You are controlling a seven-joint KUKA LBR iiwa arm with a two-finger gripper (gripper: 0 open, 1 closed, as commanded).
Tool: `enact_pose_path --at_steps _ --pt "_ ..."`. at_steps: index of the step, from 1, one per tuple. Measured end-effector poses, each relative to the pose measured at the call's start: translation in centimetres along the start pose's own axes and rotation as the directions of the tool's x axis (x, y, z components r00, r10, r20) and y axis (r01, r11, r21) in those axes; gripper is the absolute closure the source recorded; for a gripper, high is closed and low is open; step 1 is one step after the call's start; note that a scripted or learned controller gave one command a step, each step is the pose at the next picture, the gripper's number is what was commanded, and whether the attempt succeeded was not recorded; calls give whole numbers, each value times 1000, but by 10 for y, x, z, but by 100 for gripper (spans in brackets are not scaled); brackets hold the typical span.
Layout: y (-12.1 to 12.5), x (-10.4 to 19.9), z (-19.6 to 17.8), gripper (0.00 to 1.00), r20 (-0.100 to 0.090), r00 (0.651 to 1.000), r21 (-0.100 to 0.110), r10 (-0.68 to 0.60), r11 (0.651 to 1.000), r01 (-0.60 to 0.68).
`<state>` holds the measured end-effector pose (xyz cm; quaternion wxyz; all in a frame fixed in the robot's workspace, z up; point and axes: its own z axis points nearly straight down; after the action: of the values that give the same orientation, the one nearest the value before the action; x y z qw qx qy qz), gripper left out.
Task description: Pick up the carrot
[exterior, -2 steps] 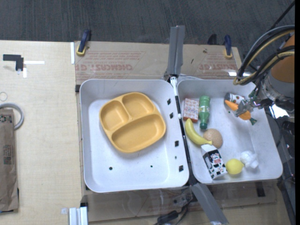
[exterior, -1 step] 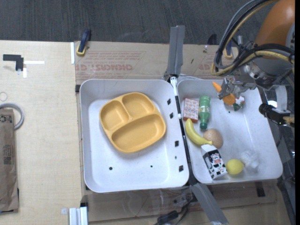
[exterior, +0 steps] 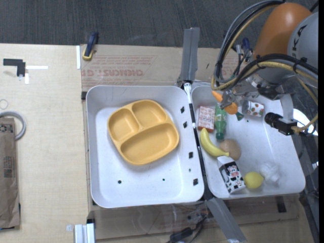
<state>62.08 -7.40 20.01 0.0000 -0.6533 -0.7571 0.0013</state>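
The carrot point(exterior: 229, 107) is an orange piece at the back left corner of the right bin point(exterior: 283, 151), partly covered by the arm's hardware. A second bit of orange point(exterior: 216, 95) shows just left of it, near the bin's rim. My gripper point(exterior: 234, 98) hangs right over the carrot, among cables and grey metal. Whether it touches the carrot is hidden.
Beside the carrot in the right bin lie a red-and-white packet point(exterior: 206, 118), a green bottle point(exterior: 220, 123), a banana point(exterior: 212, 145), a brown round item point(exterior: 232, 147), a cow-patterned carton point(exterior: 231, 176), a lemon point(exterior: 253, 180) and a dotted white box point(exterior: 255, 109). The left bin point(exterior: 101, 176) holds a yellow divided plate point(exterior: 144, 131).
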Motion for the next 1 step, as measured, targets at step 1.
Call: enact_pose_path --at_steps 1 --pt "-15 -50 62 100 0 1000 0 -14 1000 14"
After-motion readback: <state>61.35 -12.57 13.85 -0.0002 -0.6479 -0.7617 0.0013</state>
